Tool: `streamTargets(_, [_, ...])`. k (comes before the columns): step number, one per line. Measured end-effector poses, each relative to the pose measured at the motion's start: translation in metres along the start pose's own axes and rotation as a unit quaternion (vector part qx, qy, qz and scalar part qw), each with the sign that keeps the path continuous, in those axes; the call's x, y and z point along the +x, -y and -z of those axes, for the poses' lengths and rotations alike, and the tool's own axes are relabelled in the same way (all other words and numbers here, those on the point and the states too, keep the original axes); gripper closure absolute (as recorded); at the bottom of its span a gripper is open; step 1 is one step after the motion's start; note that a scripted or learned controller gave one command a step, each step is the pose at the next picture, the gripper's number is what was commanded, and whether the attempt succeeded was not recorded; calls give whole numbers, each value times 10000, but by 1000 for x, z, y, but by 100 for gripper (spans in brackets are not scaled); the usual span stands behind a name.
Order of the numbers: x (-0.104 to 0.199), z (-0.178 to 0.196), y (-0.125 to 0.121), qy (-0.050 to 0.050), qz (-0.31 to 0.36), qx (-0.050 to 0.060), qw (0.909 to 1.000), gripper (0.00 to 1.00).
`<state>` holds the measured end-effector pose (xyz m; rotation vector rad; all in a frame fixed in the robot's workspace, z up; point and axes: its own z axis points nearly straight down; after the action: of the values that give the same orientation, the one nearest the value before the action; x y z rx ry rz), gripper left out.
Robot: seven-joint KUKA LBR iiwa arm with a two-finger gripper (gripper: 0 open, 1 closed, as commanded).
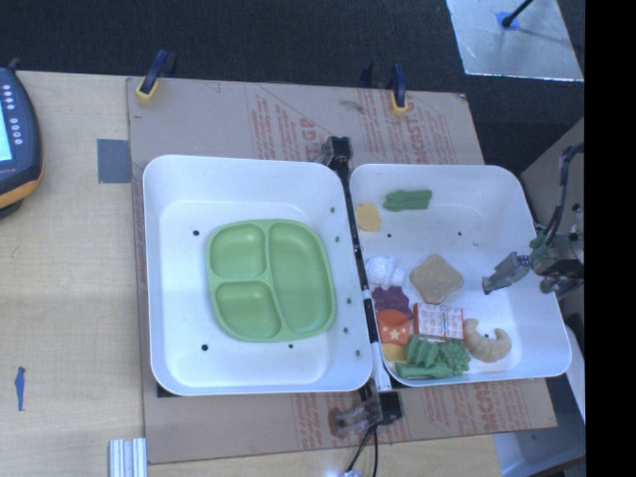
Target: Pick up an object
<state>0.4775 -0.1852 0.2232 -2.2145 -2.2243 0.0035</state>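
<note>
The right bin (497,192) holds several toy foods. A green pickle (407,200) lies at the back and a yellow piece (369,218) near the left wall. Around the middle are a tan bread slice (436,278), a white lump (383,270) and purple grapes (391,297). At the front sit a red-and-white box (438,321), an orange-red item (395,330), green beans (435,357) and a tan croissant (487,342). My gripper (525,280) hangs over the bin's right side, right of the bread slice. It is open, with nothing between its fingers.
The left bin (174,266) bears a green divided plate (270,280). A black clip (340,151) joins the bins at the back. A handheld pendant (15,137) lies at the far left of the bench. Blue and yellow clamps (398,90) hold the cardboard sheet.
</note>
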Motion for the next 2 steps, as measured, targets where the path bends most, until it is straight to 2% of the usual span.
streamTargets(1, [63, -83, -35, -19, 38, 25, 10000, 0])
streamTargets(2, [61, -132, -80, 11, 18, -18, 10000, 0])
